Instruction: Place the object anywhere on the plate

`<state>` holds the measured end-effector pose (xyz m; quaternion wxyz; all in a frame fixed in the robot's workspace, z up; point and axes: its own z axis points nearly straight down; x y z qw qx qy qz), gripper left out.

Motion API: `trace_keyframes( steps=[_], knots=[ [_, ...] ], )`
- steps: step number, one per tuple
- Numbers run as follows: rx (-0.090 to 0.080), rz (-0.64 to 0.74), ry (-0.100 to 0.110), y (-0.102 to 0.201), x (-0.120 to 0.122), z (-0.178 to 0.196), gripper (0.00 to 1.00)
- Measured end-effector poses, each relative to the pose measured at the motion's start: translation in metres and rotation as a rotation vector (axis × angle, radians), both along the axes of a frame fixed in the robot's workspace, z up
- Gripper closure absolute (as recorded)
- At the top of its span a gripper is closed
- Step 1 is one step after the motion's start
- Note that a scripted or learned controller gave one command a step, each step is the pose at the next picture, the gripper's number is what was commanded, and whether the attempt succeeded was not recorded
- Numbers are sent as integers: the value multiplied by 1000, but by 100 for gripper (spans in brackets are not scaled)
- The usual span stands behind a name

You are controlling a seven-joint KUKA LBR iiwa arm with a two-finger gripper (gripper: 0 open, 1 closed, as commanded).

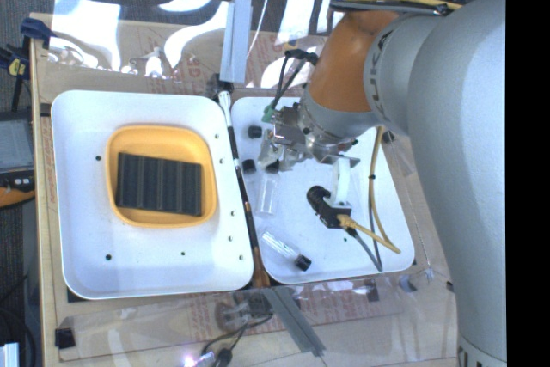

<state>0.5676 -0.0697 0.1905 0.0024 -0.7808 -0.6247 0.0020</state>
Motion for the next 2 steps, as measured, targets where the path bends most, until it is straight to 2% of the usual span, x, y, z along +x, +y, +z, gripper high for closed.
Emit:
trace_keyframes(
  steps=[1, 2],
  knots=[
    [-1, 99, -4, 47, 23, 1, 100],
    [-1, 98, -4, 46, 23, 1, 0]
  ],
)
